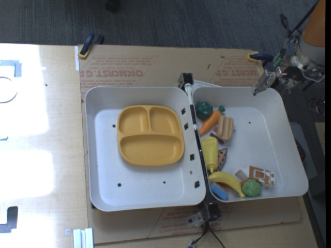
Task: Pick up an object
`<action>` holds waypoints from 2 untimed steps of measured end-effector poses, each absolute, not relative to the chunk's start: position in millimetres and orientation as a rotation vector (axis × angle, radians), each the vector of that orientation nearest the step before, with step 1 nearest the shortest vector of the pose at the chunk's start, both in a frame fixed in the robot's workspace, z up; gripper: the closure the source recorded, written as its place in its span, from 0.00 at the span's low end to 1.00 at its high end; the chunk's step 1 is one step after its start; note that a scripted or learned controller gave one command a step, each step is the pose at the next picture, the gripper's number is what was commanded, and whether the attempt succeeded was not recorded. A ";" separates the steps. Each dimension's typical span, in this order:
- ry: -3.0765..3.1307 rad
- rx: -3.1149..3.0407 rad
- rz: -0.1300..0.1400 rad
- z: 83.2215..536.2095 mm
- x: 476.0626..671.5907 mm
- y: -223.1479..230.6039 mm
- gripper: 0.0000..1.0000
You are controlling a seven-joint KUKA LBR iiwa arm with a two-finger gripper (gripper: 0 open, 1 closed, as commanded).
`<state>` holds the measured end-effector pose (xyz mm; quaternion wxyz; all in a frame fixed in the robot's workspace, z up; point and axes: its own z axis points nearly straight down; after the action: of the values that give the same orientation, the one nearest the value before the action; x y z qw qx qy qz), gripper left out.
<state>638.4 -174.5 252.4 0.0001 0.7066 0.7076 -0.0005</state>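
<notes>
Bins first: left bin (pixel 103 190) carries a smooth yellow divided plate (pixel 150 135), while the right bin (pixel 269 133) has the pickable stuff, a carrot (pixel 209 122), banana (pixel 227 181) and fuzzy green ball (pixel 252 187), crammed along its left wall. Jaws (pixel 269 79) hang over the far rim, can't tell if they're spread or closed. Everything's rounded, slick plastic and packed tight, so I'd bet on a slip or grabbing two.
</notes>
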 end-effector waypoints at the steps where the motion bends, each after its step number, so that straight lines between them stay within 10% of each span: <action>1: 2.203 2.227 0.008 108.0 610.0 -141.8 0.00; 2: 2.147 2.287 -0.004 94.1 626.3 -104.5 0.00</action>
<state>626.3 -104.5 94.1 0.0024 0.7292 0.6843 -0.0011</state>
